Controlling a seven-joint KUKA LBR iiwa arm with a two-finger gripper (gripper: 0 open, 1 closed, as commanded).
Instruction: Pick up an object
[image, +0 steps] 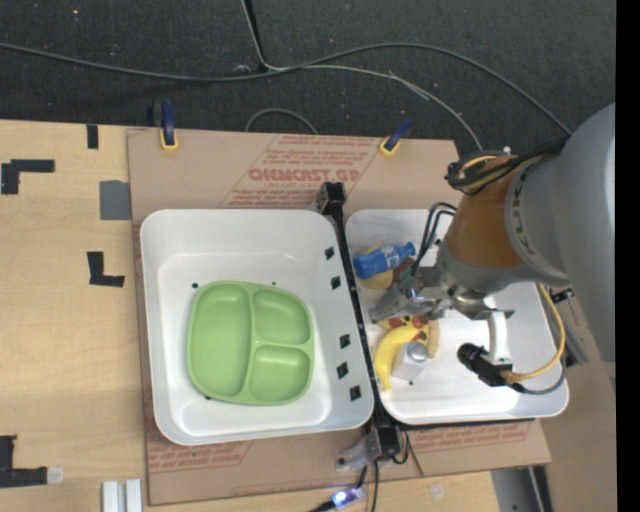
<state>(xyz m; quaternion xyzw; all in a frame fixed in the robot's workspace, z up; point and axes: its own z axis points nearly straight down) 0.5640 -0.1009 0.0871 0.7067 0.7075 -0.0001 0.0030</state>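
The right bin (520, 400) holds several small objects near its left side. A blue bottle (382, 260) lies toward the back. A yellow banana (390, 352) lies at the front left, with a small red piece (405, 322) and a pale item (415, 355) beside it. My gripper (418, 300) hangs low over this cluster, just above the red piece and between the bottle and the banana. Nothing can be seen held between its fingers.
The left bin (165, 260) holds a green divided plate (250, 342). A black divider (345, 300) runs between the two bins. The arm's grey body and orange band (480, 235) cover the right bin's middle and back. A black cable fitting (482, 362) lies over the right bin.
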